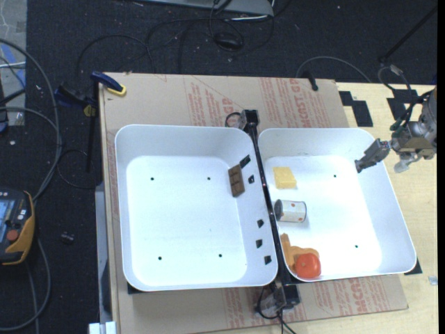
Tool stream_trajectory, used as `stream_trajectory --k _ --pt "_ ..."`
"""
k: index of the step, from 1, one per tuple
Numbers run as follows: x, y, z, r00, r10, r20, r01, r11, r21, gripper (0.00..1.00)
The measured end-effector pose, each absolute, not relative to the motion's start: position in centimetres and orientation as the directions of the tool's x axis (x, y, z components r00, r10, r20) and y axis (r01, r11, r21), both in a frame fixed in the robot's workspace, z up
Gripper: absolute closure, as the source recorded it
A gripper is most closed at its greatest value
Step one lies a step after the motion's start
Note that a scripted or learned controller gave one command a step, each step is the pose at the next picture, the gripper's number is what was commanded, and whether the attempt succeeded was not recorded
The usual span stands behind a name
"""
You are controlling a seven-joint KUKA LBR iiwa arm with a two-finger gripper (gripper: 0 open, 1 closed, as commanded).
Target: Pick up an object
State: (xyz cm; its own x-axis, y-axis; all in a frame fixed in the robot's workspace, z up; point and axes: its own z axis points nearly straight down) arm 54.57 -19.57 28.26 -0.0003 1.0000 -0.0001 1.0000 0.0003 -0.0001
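The right bin [389,207] holds a yellow block [284,178] near its left wall. A small white and grey can [291,211] lies on its side just below the block. A red ball [307,264] rests against an orange piece [292,249] in the front left corner. In the left bin [139,186], a brown bar [237,180] leans on the right wall. My gripper [405,158] hangs over the right bin's far right rim, well away from all of these things, and nothing is seen in it.
A black divider [261,200] with clips runs between the two bins. The bins rest on a cardboard sheet [181,103]. A blue and yellow clamp [108,83] sits at the sheet's back left corner. Cables lie on the dark floor behind.
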Motion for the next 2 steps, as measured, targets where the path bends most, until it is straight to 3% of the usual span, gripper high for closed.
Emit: stream_trajectory --k 1,2 --pt "55.4 -20.9 25.6 0.001 1.000 0.000 1.000 -0.001 -0.002 0.00" --pt "51.4 -22.0 21.7 0.004 1.000 0.001 1.000 -0.004 -0.004 0.00"
